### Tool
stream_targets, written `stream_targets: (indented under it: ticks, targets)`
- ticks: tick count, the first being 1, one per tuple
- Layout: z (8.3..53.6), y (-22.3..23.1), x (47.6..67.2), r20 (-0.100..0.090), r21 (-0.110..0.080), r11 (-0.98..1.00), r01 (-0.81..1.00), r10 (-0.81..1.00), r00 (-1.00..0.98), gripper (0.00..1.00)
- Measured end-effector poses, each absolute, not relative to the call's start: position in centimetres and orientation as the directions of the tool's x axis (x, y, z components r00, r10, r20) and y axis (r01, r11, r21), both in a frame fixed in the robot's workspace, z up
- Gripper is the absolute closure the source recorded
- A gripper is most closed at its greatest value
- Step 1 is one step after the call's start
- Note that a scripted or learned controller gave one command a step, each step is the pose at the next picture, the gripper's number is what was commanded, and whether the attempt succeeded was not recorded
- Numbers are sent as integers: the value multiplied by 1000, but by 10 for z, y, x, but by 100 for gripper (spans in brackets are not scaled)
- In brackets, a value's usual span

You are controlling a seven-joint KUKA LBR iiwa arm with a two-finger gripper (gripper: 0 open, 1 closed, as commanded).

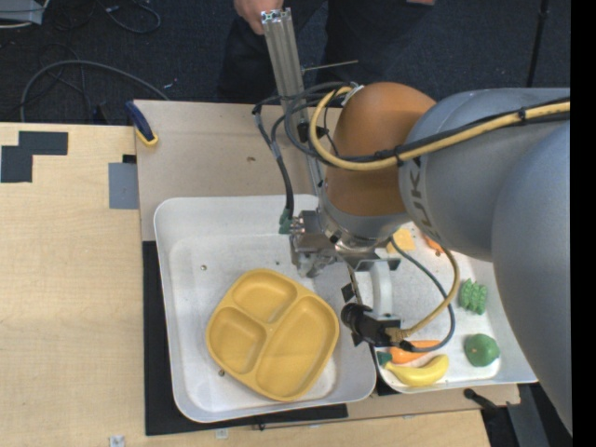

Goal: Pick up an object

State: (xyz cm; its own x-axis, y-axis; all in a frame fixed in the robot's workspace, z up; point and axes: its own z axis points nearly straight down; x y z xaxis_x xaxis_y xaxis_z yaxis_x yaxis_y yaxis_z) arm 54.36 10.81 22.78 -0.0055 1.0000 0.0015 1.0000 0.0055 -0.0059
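Two shallow white bins are seen side by side on the pale wooden bench (65, 277). The left bin (177, 250) is taken up largely by a yellow plate (272, 333) divided into three compartments, which lies flat toward the near right part of the bin floor.

In the right bin (466, 383) several small things are gathered. A banana (419, 371) lies at the near edge, with a carrot (414, 347) just behind it, the two close enough that contact cannot be ruled out. A round green fruit (481, 349) is set to the right of them, and a green studded block (473, 296) is found a little farther back. A small orange and yellow piece (405, 240) is partly hidden under the arm, and its kind cannot be made out.

The grey arm (494, 175) is extended in from the right, its orange band (372, 147) above the wrist. The gripper (312, 254) is held over the far right part of the left bin, just beyond the far rim of the yellow plate and close to the wall shared by the two bins. Nothing is seen grasped in it, and whether it is released or clenched cannot be told from this angle. The things in the right bin are all well apart from it.
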Motion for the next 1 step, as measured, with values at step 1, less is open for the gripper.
stream_targets:
  ticks: [1]
  targets:
    - [228, 106, 544, 0, -5, 2, 1000, 1000, -2, 0]
